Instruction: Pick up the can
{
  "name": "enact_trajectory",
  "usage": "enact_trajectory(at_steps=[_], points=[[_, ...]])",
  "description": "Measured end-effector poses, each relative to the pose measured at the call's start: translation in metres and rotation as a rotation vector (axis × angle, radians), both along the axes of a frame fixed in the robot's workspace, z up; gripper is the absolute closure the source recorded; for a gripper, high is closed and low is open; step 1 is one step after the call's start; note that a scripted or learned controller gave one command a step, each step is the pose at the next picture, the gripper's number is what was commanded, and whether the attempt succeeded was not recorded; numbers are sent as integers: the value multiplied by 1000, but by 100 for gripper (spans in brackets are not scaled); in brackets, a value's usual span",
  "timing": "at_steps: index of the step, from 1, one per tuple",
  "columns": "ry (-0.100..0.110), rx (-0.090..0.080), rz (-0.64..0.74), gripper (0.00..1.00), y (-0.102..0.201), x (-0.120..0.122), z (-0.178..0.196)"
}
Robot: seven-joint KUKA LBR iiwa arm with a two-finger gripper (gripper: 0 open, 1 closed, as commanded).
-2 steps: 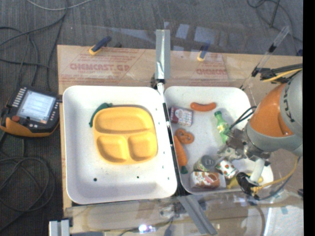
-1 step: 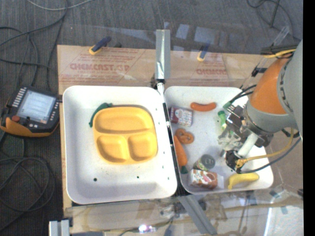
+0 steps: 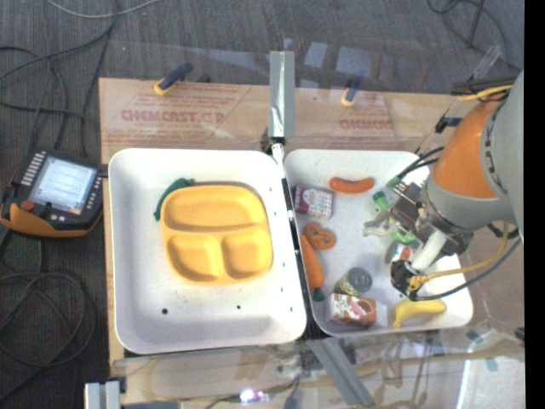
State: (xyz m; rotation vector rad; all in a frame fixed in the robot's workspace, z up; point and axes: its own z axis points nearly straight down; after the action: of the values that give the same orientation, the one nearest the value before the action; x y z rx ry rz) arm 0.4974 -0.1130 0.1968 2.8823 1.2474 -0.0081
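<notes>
Bins (image 3: 128, 313): smooth white plastic, slight sheen. Tray (image 3: 217, 233): matt yellow plastic. Can (image 3: 358, 279): dull grey metal lid. Banana (image 3: 417, 312), carrot (image 3: 312, 267): glossy plastic. Tabletop (image 3: 196, 118): brown board, matt. Floor (image 3: 85, 49): rough grey carpet. Arm (image 3: 468, 160): glossy orange band.

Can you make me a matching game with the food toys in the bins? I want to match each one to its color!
Things:
1. banana
2. carrot
3. divided tray
4. hot dog

Colors and places:
A. yellow-orange, left bin
B. reddish-orange, top of right bin
C. yellow, bottom right corner of right bin
D. orange, left edge of right bin

Pairs: 1-C, 2-D, 3-A, 4-B
</notes>
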Motion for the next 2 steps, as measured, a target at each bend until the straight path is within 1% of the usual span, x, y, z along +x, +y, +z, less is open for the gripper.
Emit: enact_trajectory(at_steps=[1,2], points=[[1,-1,-200,0,58,28,26],[1,0,-267,0,-16,-15,30]])
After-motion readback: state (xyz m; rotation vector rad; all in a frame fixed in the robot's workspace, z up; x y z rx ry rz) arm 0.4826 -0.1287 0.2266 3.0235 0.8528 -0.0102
